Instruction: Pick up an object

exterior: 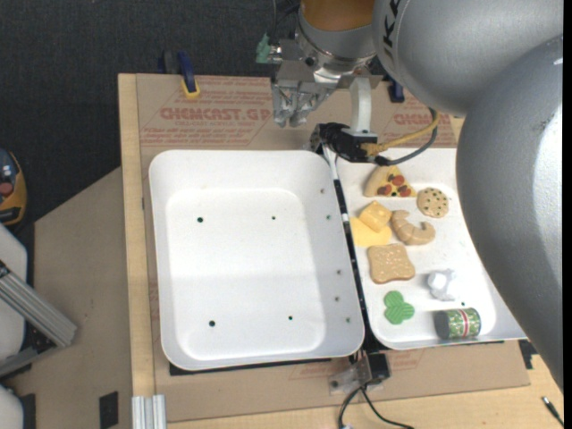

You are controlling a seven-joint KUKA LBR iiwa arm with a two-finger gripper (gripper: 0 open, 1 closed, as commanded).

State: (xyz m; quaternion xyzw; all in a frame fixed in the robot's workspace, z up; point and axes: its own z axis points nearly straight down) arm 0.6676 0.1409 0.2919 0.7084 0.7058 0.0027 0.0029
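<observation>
Camera view shows the arm [483,52] reaching in over the right bin [487,315], where every item lies untouched, from pizza slice [388,183] to can [458,323]. Its claw [293,107] hangs past the bins over the surface [223,105], gripping nothing (finger gap I cannot tell), so the pick is all still ahead.
</observation>
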